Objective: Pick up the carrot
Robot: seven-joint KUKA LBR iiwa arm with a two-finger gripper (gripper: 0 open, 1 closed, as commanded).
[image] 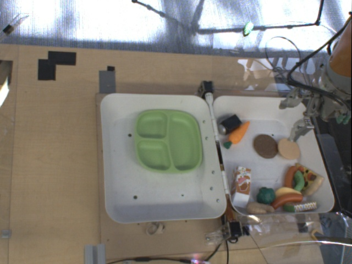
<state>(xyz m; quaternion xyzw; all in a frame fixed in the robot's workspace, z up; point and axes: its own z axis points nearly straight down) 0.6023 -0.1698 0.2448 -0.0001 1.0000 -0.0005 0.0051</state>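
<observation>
Carrot: small orange toy carrot (238, 132) with a green tip, in the right white bin (275, 110) near its left wall, touching a black block (229, 122).
Gripper: metal two-finger gripper (301, 128) over the bin's right side — well apart from the carrot, holding nothing; finger spread unclear.
Left bin: shallow white bin (121, 191) bearing a green divided plastic plate (167, 140).

The arm (335, 87) is cut off by the right edge.

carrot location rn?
In the camera view the carrot lies in the right bin, upper-left part near the divider, right beside the black block and left of the brown disc.
</observation>
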